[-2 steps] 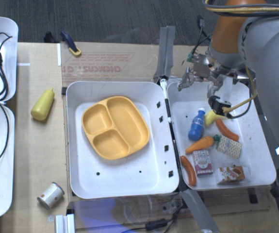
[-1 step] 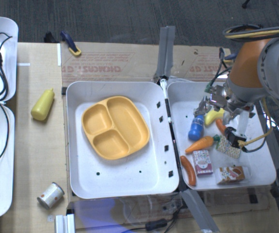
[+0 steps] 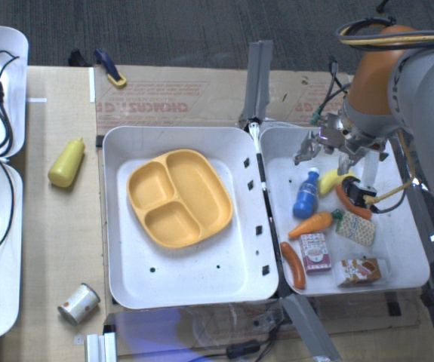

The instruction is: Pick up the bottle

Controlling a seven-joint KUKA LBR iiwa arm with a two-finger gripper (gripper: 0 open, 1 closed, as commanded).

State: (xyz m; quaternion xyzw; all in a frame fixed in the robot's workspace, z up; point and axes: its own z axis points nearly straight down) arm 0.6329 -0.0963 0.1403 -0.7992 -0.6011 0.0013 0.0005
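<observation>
A blue bottle (image 3: 305, 197) with a white cap lies tilted in the right bin (image 3: 398, 277), near its back left corner. My gripper (image 3: 327, 157) hangs just behind and above the bottle's cap, fingers spread open with nothing between them. One finger (image 3: 305, 149) is to the left of the cap. The other finger (image 3: 349, 162) is over a yellow banana (image 3: 330, 183) that lies right next to the bottle.
The right bin also holds a carrot (image 3: 311, 223), a sausage (image 3: 293, 265), a red box (image 3: 315, 251) and two packets (image 3: 360, 271). A yellow divided plate (image 3: 179, 197) sits in the left bin (image 3: 126, 277). On the bench lie a yellow squeeze bottle (image 3: 66, 163) and a can (image 3: 78, 302).
</observation>
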